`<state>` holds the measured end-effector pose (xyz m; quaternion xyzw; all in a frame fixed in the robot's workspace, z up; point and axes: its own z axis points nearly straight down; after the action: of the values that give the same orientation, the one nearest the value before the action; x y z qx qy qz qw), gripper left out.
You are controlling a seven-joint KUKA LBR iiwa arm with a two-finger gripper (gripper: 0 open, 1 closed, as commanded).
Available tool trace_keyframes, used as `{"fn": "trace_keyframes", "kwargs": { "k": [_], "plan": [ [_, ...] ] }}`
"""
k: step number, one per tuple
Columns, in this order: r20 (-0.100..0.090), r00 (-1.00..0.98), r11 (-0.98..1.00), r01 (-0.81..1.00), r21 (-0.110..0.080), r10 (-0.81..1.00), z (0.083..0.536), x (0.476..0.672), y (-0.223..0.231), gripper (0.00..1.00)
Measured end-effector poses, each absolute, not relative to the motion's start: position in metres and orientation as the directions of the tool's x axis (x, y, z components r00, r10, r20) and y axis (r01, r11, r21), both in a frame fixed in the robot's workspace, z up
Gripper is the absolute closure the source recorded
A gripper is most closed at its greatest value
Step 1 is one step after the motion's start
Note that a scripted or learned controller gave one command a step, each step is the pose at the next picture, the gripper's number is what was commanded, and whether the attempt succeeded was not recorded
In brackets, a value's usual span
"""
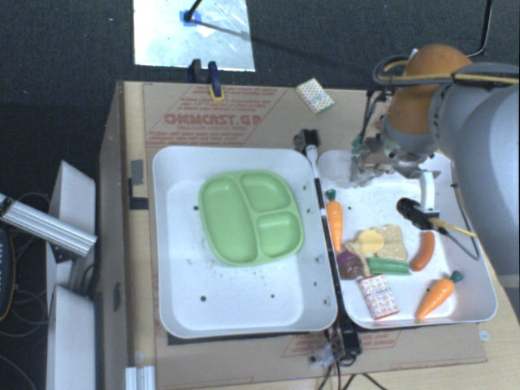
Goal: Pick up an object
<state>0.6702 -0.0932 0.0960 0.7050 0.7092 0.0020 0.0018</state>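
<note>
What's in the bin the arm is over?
A carrot by the inner wall, a second carrot, a sausage, a yellow slice, toast, a green pod, a purple piece and a patterned box. The arm covers the bin at its far corner; anything there is hidden.

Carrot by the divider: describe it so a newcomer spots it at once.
Find the white bin on the view's right. Against its left wall, beside the bin with the green plate, lies a slim carrot, green end farthest from the camera. The other carrot is fatter, in the near right corner.
</note>
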Motion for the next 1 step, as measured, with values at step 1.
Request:
{"fn": "trace_keyframes", "kwargs": {
  "k": [1],
  "plan": [
    [0.000, -0.006, 0.006, 1.000, 0.005, 1.000, 0.0960, 0.6701, -0.0932, 0.00]
  ]
}}
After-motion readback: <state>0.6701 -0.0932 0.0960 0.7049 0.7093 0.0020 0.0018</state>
